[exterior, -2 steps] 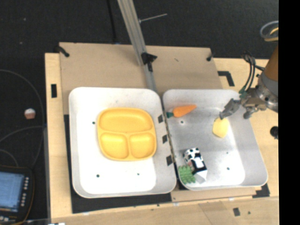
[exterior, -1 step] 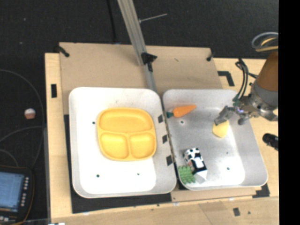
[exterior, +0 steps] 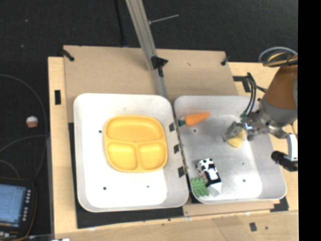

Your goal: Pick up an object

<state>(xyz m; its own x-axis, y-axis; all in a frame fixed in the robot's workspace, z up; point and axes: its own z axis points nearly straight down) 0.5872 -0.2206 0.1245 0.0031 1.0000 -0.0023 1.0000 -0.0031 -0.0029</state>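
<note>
over the right bin point(exterior: 261, 185), the gripper point(exterior: 239, 131) meets a yellow object point(exterior: 235, 142); jaw state unclear. grasping seems underway; next, a secure pinch and lift.

The gripper point(exterior: 239, 131) sits over a yellow object point(exterior: 235, 141) in the right bin point(exterior: 261, 182).

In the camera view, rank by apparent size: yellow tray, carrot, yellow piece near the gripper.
1. Yellow tray, largest by far.
2. Carrot.
3. Yellow piece, partly hidden by the gripper, so its rank against the carrot is unsure.
</note>
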